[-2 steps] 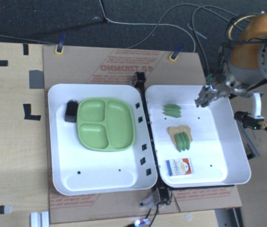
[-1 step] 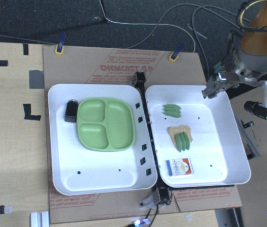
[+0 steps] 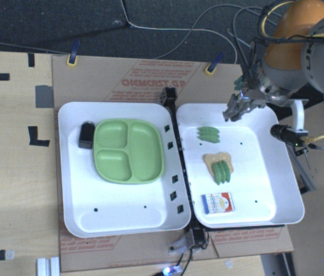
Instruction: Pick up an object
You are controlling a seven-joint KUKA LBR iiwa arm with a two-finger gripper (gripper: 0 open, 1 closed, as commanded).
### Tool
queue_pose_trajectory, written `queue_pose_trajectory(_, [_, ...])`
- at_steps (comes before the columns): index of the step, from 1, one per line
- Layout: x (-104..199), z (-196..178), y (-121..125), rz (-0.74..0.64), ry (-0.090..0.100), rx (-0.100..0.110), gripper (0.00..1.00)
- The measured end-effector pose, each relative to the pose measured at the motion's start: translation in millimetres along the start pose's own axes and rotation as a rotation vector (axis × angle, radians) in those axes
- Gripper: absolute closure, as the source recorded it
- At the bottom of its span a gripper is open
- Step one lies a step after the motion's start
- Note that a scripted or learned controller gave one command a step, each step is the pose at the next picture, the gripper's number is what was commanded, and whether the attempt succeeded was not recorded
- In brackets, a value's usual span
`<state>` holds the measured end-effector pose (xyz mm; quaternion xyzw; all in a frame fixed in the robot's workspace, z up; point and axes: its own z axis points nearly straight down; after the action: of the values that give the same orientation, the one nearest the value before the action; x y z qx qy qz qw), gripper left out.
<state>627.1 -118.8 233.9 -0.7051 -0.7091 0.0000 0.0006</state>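
Over the far right corner of the right bin hangs my pincer, tilted down and leftward from my grey wrist with its orange band. Whether my fingers are spread or pressed together I cannot tell; they are small and dark from this height, and nothing shows between them. Nearest to me, a little down and left on the bin floor, lies a green pea pod. Farther toward the near side, a second green pod rests on a tan piece, touching it. Near the front wall sits a small red-and-white box. Across the divider, the left bin bears a green divided plate with a small black object just beside its left edge.
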Motion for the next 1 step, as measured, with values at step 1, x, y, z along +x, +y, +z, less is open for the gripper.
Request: queue_pose_trajectory(1, [49.2,6.3,10.9,0.0,0.0,0.0,1.0])
